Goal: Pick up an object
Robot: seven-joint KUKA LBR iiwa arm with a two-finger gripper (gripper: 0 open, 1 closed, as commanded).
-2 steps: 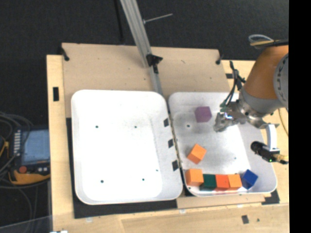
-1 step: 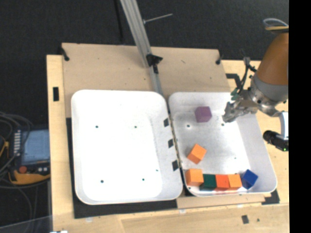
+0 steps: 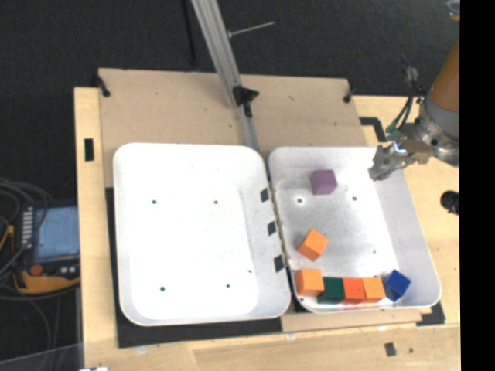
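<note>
1. Hovering over the right bin's (image 3: pixel 402 207) upper right corner, the gripper (image 3: pixel 384 163) shows jaws whose spread I cannot tell.
2. A small purple cube (image 3: pixel 323 182) lies apart, near that bin's top.
3. Orange, green and blue cubes (image 3: pixel 352 287) line its bottom edge.

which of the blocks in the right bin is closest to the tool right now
The purple block. It sits alone near the bin's far end, left of the tool; the other blocks lie farther off, most lined up along the near wall.

No legible text anywhere.
</note>
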